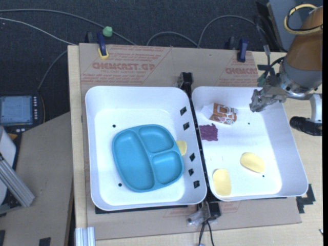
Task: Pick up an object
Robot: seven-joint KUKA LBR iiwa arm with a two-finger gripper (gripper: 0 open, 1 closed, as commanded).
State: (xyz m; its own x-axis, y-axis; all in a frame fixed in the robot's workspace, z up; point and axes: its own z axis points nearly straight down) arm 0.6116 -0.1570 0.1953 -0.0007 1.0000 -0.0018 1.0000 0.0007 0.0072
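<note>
The right bin (287,152) holds a brown and white snack packet (224,114), a small purple piece (208,132) and two pale yellow pieces (252,162) (222,181). My gripper (258,102) hangs over the bin's far right part, to the right of the packet and apart from it. I see nothing between its fingers. In the left bin (102,111) lies a blue divided plate (147,157), and another yellow piece (181,147) peeks out at the plate's right edge.
A black divider with clips (192,132) runs between the bins. Clamps (102,49) (242,50) hold the cardboard backing at the far edge. Cables lie behind the bench, and a small screen (18,109) stands at the left.
</note>
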